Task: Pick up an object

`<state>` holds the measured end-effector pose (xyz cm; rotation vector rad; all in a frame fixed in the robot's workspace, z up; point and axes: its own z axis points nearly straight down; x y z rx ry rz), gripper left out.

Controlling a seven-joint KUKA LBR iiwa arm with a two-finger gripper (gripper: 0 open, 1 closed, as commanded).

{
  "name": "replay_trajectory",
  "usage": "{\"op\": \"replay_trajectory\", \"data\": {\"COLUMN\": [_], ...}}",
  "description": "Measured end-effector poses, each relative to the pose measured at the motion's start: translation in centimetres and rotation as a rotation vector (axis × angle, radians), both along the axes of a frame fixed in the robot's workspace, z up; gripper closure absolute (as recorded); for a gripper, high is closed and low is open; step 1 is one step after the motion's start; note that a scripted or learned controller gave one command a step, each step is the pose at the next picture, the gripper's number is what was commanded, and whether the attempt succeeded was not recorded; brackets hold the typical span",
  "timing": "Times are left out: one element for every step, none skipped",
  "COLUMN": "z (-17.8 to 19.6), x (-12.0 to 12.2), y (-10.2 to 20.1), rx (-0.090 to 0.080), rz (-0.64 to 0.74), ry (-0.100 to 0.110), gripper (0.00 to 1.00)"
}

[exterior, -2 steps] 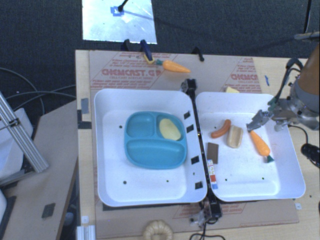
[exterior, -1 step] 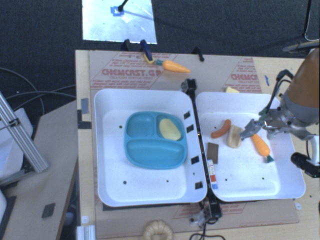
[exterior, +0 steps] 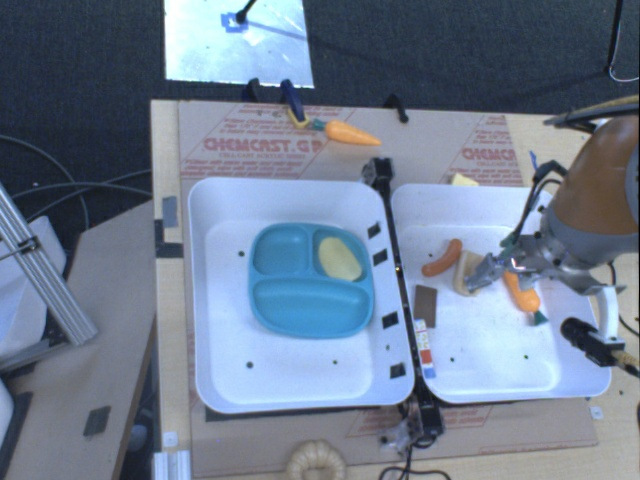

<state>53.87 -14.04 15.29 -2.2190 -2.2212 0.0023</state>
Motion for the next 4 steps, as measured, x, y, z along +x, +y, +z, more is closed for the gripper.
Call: {"op": "replay_trajectory", "data": {"z": [-5.5,-6.9,-5.8,-1.5], "x": [-0.2,-0.1,0.0,-0.2], "y": [1.1,1.1,1.1,1.0], "rx": [0.001,0.0,0.0,-0.001], "rz": [0.0,-0.001,0.0,0.002], "ry": [0.001,-0.002,-0.005,-0.006], "gripper": [0.0,0.0,1.0,1.0]}}
